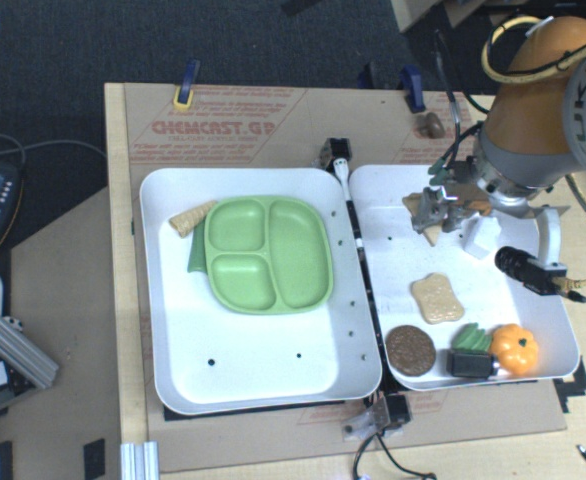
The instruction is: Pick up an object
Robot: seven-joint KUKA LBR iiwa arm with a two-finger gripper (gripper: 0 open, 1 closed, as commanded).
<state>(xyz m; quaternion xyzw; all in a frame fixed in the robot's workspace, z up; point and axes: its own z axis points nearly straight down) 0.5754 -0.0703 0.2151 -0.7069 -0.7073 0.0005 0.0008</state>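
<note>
End effector (435,213) above right bin (393,193)

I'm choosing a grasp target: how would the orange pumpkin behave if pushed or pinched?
The pumpkin looks round and smooth, so it would probably roll or slip from the fingers. It sits in the right bin's corner beside a green piece, so a push would likely jam it there.
</note>
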